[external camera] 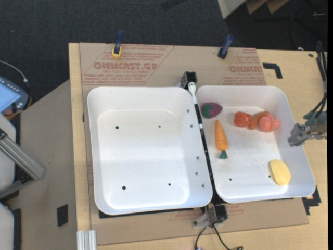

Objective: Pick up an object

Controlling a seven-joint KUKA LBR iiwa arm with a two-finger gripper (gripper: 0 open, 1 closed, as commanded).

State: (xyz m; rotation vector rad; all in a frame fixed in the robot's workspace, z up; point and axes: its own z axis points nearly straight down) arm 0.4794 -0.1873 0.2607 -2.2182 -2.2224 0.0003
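Observation:
The right bin (291, 108) holds several toy foods. A purple one (211, 109) lies at its far left corner, with an orange carrot (221, 136) just below it. A red tomato (241, 119), an orange piece (255, 120) and a pink-red piece (268, 123) sit touching in a row near the back. A yellow lemon (280, 172) rests at the front right. My gripper (301, 134) hangs at the bin's right rim, to the right of the pink-red piece and above the lemon, with nothing seen in it.
The left bin (104, 191) sits beside the right one, the two meeting at a dark divider (202, 139). Both rest on a cardboard sheet (156, 61) held by two clamps (118, 47) at the back. Cables (208, 228) trail at the front.

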